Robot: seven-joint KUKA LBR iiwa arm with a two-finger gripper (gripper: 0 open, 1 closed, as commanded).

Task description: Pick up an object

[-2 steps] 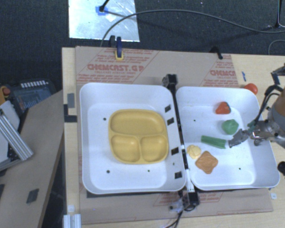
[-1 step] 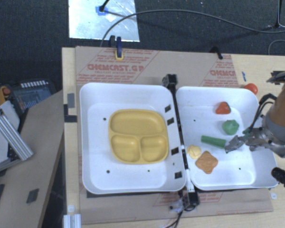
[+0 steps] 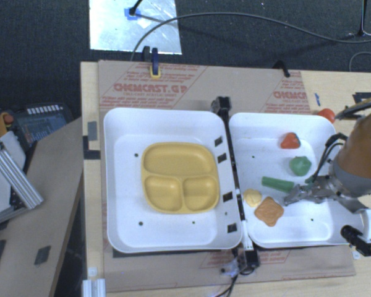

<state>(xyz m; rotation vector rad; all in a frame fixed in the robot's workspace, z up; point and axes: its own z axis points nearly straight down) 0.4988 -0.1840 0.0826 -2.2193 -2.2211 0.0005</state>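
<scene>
yellow three-compartment plastic tray in left bin, well left of gripper | pale yellow lump and orange-brown crinkled piece just left-below | green stick-shaped item, long axis left-right, tip at gripper | green chunk, red-orange piece above | finger spread: cannot tell

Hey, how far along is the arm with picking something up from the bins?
Done: the arm has reached into the right bin, its gripper low beside the green stick and orange cracker piece. In hand: nothing visibly between the fingers. Left: grasping and lifting; the red piece, green lump and yellow piece all lie on the floor.
</scene>
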